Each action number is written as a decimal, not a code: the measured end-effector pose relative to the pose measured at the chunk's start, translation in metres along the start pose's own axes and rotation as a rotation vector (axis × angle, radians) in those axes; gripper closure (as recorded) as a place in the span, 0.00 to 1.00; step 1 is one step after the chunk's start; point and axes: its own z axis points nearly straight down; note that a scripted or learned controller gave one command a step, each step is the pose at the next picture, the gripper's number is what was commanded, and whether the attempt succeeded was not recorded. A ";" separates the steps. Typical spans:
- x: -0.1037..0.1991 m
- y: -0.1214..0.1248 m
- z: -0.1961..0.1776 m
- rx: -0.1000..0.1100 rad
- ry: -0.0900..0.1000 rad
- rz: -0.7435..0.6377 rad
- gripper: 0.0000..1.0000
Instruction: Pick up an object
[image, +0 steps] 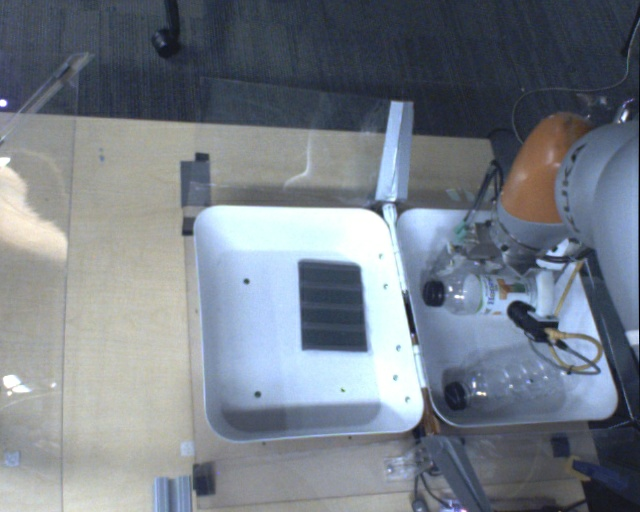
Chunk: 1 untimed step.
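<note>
2 clear bottles lie in the right bin (432, 232), the far bottle (462, 293) directly under the tool (487, 252), long axis left-right, cap pointing left; tool grip state unclear.

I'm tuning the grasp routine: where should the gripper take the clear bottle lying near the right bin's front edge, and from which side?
Probably from above, across the middle of the clear bottle, fingers closing on its round sides. It lies flat, its dark cap toward the left bin, so the long body offers the widest hold. The right bin's front wall sits close, so a side approach looks cramped.
</note>
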 end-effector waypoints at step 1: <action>0.034 0.008 -0.055 0.003 0.001 0.147 0.00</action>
